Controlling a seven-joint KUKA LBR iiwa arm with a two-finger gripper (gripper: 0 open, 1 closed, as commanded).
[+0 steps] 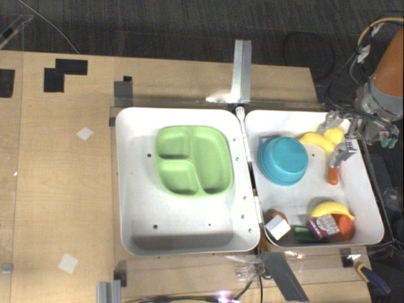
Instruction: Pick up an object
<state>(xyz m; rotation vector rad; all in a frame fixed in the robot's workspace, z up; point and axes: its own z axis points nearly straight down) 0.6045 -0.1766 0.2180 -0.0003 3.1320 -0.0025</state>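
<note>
My gripper [336,137] hangs over the far right part of the right bin [372,197], open, its two grey fingers spread apart. A yellow banana [315,141] lies beside a blue bowl [284,160], and its right end sits in line with the gap between the fingers; whether it touches them I cannot tell. Just below the lower finger lies a small orange carrot-like piece [332,176]. The grey arm with its orange band [388,68] comes in from the upper right.
At the right bin's front lie a second banana [329,208], a purple packet [322,227], an orange fruit [344,226], a green item [302,234] and a small brown and white box [276,226]. The left bin [132,188] holds a green divided plate [192,160].
</note>
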